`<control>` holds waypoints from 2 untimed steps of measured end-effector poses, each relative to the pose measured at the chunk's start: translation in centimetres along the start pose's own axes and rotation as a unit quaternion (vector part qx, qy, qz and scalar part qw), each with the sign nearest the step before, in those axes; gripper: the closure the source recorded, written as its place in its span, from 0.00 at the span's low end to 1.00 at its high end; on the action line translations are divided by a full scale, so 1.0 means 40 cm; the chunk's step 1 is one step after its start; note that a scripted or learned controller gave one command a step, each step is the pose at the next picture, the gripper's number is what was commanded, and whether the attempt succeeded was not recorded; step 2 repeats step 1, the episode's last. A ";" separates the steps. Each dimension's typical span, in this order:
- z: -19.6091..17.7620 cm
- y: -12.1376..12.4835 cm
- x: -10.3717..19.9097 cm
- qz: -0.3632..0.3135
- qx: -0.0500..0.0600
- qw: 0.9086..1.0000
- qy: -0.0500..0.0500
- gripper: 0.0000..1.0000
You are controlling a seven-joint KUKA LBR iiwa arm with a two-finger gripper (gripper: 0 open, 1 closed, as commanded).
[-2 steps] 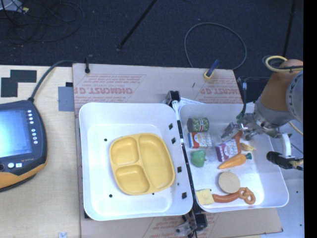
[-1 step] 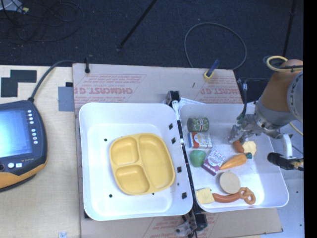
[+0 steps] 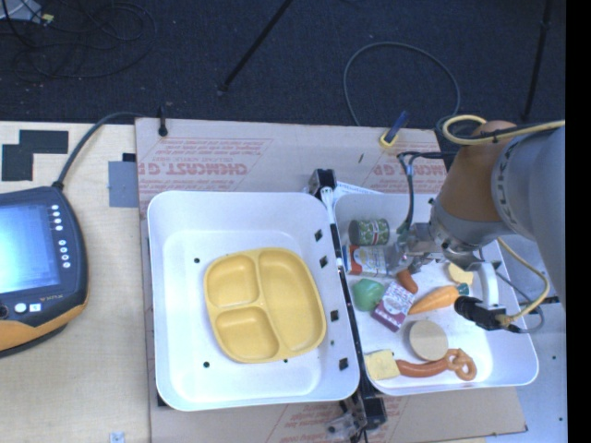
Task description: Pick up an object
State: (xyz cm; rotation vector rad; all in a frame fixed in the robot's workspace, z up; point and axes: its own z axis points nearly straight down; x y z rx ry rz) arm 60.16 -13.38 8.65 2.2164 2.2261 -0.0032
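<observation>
Camera view: the end effector (image 3: 413,250), grip state indiscernible, hovers in the cluttered right white bin (image 3: 517,367); the orange plastic carrot (image 3: 432,299), at its five o'clock, suits a centred, vertical descent.

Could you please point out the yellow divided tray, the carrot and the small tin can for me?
yellow divided tray (image 3: 265,304): camera view, on the ridge where its three compartments meet.
carrot (image 3: 434,299): camera view, middle of its orange body.
small tin can (image 3: 372,232): camera view, on its side label.
</observation>
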 end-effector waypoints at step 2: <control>-0.259 -0.049 0.194 -0.002 -0.001 1.000 0.003 1.00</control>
